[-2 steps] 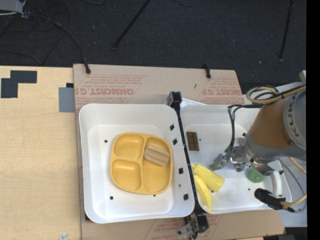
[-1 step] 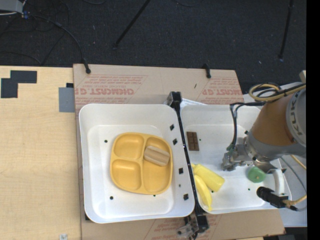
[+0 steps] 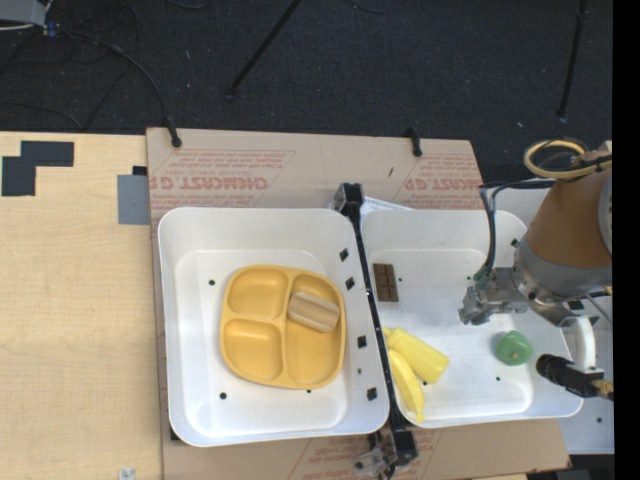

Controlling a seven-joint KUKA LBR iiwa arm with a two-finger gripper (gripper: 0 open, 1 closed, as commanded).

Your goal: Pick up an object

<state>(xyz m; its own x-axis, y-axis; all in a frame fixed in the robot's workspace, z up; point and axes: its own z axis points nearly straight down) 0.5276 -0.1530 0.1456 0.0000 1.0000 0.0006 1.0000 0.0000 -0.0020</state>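
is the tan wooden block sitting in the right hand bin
No, the tan wooden block lies in the yellow divided plate in the left bin.

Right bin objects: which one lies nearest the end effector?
The green ball, just below the end effector; the yellow pieces and brown block lie farther left.

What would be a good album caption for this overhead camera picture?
Robot arm reaches over right bin holding yellow pieces and green ball.

Grey arm (orange band, yellow cable).
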